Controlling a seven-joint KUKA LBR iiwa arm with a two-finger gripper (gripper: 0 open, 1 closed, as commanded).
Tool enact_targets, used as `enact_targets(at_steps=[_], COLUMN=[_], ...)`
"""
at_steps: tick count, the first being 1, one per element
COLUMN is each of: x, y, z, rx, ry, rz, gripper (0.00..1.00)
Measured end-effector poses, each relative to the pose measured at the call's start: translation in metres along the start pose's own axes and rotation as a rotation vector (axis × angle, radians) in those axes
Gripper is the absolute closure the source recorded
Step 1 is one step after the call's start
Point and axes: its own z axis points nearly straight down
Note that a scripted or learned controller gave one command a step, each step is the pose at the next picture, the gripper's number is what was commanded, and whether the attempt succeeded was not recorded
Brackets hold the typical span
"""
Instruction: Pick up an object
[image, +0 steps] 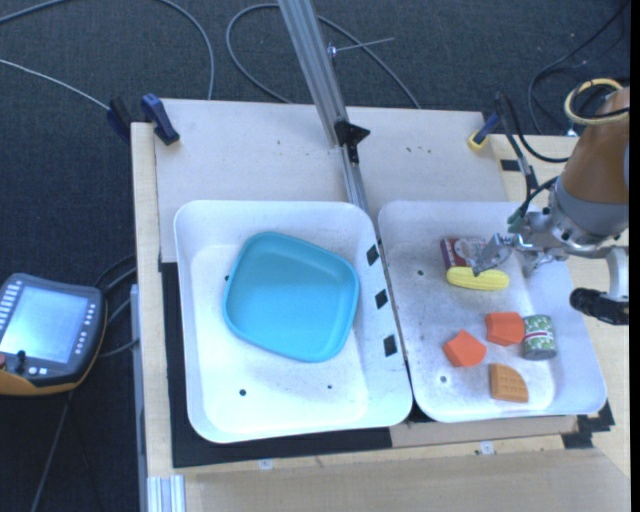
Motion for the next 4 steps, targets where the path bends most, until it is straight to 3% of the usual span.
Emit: enact_targets(at_steps=[1, 2, 4], x=[0.000, 0.000, -0.005], y=[-0.001, 0.000, 0.005], z=[0.050, 0.037, -0.055], rx=[-0.001, -0.006, -0.009], ry=[0.000, -0.001, -0.002], rz=[0.000, 0.000, 0.000], gripper=[0.00, 1.00, 1.00])
